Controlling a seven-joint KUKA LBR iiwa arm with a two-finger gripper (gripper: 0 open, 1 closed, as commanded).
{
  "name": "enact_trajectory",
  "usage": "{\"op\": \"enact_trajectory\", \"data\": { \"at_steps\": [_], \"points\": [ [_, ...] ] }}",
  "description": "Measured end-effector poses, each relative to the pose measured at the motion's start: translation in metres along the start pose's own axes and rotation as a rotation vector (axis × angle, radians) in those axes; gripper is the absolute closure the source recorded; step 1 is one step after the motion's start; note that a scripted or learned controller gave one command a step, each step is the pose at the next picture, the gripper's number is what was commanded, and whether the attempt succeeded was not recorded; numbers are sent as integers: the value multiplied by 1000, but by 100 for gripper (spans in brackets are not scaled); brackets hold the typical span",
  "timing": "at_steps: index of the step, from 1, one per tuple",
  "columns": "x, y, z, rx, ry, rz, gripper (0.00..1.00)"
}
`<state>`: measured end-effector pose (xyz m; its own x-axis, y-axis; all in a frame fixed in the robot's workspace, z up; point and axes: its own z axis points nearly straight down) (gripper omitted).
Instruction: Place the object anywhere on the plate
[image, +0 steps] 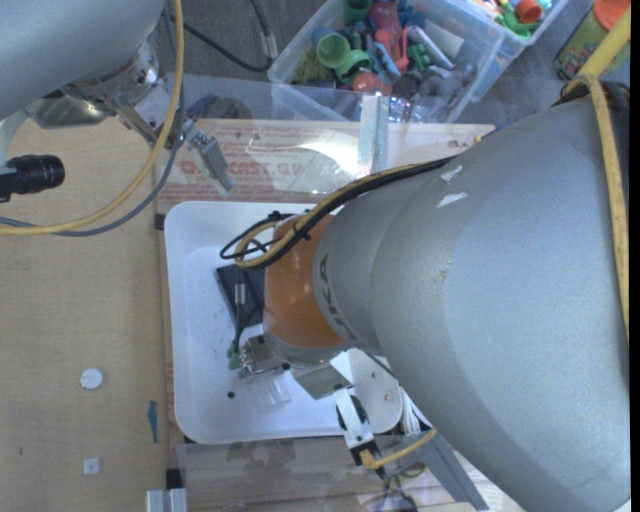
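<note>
My gripper (262, 378) hangs low over the white bin (195, 300), near its front middle, below the orange wrist band. A small green thing (236, 352) shows at the gripper's left edge; whether it is held I cannot tell. Part of a white round plate (382, 398) peeks out from under the arm, just to the right of the gripper at the bin's front. A tiny dark speck (231, 394) lies on the bin floor left of the gripper. My big grey arm hides the right side of the bin and everything beyond it.
A clear tub of colourful toys (400, 50) stands behind the bench. A cardboard sheet (270, 165) lies behind the bin. Another grey machine body (70, 40) with yellow cables hangs at the upper left. A small white disc (91, 378) lies on the wooden bench to the left.
</note>
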<state>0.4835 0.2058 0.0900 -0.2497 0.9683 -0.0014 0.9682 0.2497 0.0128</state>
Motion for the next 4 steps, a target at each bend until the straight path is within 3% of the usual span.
{"op": "enact_trajectory", "data": {
  "at_steps": [1,2,3,4],
  "points": [
    [-44,-12,0,0,6,-321,100],
    [-102,-27,0,2,5,-255,100],
    [-56,-18,-28,9,6,-747,100],
    [-12,-8,-6,11,5,-497,100]
  ]
}}
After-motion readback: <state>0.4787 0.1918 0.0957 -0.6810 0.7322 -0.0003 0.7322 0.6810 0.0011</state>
